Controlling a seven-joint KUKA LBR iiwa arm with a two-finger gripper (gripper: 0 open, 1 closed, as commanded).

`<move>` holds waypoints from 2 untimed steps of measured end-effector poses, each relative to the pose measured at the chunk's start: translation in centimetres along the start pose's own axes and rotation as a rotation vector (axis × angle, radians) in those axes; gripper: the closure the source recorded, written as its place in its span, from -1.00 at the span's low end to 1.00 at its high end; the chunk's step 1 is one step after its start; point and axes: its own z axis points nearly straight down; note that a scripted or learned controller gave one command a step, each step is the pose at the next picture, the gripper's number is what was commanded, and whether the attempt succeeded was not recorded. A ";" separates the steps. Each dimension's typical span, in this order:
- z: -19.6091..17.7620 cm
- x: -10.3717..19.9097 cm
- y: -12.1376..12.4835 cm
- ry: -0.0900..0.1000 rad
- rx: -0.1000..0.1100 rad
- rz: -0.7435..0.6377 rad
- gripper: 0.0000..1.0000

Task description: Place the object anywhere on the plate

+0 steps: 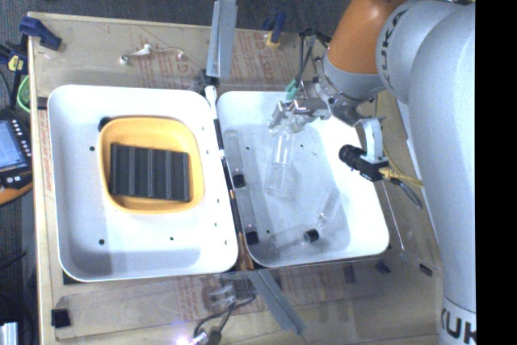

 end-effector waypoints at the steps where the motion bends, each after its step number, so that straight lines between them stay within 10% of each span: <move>1: -2.2 7.2 1.6 -0.002 -0.001 -0.139 1.00; 2: -4.4 11.6 5.0 -0.003 -0.003 -0.335 1.00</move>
